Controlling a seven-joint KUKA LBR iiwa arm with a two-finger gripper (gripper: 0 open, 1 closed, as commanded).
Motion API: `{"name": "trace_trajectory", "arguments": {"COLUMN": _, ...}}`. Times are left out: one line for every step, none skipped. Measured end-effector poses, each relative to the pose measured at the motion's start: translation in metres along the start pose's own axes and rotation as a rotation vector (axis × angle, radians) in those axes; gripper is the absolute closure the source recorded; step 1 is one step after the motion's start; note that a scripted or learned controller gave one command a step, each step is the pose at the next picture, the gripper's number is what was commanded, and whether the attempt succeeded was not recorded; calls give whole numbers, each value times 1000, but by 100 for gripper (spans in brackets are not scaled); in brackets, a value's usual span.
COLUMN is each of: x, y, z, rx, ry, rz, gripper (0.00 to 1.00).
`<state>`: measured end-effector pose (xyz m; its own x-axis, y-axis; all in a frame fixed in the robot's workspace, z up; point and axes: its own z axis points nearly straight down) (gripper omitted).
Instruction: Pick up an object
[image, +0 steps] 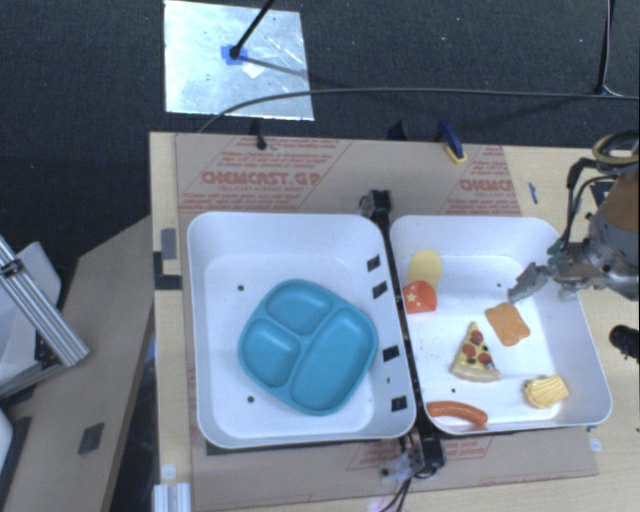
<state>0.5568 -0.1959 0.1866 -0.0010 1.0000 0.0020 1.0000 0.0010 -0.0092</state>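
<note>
Orange piece — perhaps beneath jaws

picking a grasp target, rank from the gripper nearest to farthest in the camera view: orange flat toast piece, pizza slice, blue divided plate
1. Orange flat toast piece, right bin, just below the gripper.
2. Pizza slice, right bin, farther down-left.
3. Blue divided plate, left bin, far left.
</note>
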Motion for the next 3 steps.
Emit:
{"name": "trace_trajectory", "arguments": {"x": 0, "y": 3, "z": -6, "rx": -11, "ry": -3, "rz": -3, "gripper": 0}}
{"name": "trace_trajectory", "arguments": {"x": 2, "y": -6, "z": 42, "rx": -7, "ry": -2, "rz": -1, "gripper": 0}}
{"name": "trace_trajectory", "arguments": {"x": 7, "y": -1, "z": 95, "rx": -8, "ry": -1, "rz": -1, "gripper": 0}}
